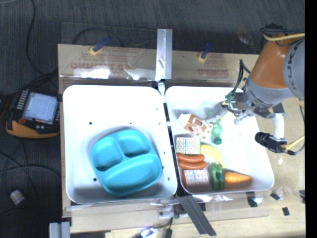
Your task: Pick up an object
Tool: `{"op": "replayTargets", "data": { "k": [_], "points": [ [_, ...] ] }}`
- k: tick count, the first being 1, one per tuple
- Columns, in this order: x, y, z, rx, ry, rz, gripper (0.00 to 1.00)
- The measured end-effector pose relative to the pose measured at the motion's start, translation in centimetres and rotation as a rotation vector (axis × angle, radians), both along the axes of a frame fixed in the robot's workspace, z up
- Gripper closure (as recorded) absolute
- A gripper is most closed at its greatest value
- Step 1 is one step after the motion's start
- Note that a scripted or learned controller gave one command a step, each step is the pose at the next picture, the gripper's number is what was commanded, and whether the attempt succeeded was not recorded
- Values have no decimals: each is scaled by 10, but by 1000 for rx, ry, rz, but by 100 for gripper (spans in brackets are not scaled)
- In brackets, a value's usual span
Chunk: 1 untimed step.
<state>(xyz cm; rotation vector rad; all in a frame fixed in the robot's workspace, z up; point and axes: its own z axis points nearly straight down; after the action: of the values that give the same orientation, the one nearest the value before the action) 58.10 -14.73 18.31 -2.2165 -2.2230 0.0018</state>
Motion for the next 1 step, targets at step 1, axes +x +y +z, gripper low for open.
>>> {"op": "replayTargets", "data": {
  "k": [1],
  "points": [
    [32,-43,-93,-5,-6,-61,0]
  ]
}}
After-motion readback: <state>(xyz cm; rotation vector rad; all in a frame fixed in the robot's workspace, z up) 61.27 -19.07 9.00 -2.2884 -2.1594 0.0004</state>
